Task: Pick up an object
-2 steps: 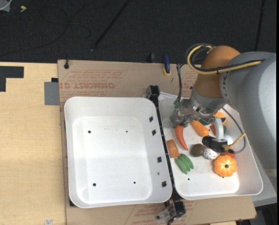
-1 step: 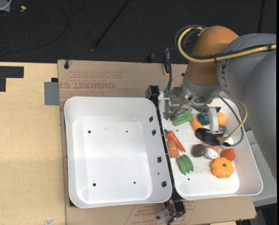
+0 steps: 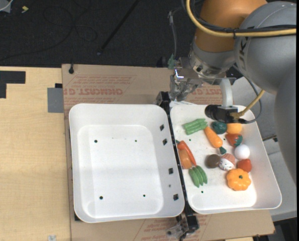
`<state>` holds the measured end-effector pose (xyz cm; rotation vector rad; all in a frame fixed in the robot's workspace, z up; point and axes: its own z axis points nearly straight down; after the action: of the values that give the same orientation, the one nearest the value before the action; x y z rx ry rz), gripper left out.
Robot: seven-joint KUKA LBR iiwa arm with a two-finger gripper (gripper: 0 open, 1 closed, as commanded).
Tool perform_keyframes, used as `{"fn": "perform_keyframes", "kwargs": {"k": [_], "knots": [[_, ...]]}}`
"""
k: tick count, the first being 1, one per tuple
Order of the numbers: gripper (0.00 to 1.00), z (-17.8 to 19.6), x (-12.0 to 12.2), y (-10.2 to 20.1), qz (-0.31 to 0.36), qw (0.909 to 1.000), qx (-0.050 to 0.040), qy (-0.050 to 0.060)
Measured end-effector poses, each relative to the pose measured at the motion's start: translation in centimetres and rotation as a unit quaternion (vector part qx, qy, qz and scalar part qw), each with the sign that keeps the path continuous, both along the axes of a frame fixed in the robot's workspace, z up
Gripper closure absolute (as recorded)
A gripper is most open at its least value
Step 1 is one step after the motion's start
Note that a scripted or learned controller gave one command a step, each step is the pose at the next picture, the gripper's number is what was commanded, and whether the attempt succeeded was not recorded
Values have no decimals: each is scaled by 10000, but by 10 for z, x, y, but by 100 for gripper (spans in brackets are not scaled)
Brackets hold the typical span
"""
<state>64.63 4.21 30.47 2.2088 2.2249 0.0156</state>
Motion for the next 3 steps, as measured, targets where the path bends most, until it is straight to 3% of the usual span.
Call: {"fn": "perform_keyframes", "kwargs": {"k": [1, 2, 3], "knots": [[100, 216, -2, 20, -18, 10000, -5, -19], [100, 183, -3, -36, -56, 9999, -19, 90], [100, 236, -2, -60, -43, 10000, -18, 50]]}}
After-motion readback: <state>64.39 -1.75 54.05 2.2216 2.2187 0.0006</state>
